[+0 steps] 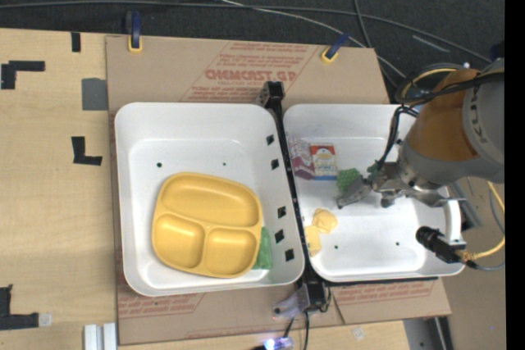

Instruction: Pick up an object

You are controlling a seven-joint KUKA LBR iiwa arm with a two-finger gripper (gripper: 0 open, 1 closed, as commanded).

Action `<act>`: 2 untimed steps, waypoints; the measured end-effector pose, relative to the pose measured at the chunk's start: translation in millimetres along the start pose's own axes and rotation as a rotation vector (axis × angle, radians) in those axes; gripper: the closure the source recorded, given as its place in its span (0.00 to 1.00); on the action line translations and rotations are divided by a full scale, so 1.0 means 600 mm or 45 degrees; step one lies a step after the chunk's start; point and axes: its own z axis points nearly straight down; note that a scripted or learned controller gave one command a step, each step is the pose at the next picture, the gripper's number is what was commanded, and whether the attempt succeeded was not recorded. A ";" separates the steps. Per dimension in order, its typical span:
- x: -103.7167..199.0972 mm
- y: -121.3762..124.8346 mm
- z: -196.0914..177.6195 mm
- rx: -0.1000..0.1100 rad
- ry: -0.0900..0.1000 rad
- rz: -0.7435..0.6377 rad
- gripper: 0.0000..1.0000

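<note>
Yellow tray (205,224) fills left bin (131,143); gripper (354,193) touches green object (348,177).

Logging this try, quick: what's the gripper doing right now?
Gripper: low in the right bin, at the green object; open or shut cannot be told.

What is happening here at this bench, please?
A grey robot arm with an orange band reaches from the right into the right bin. Its gripper is low beside a small green object, near a small packet and a yellow piece. No object is visibly between its fingers. The left bin holds a yellow divided tray.
</note>
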 end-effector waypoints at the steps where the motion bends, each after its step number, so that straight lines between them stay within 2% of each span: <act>1: 0.000 0.001 0.045 -0.009 -0.004 0.001 0.00; 2: -0.001 0.002 0.025 -0.013 -0.006 0.001 1.00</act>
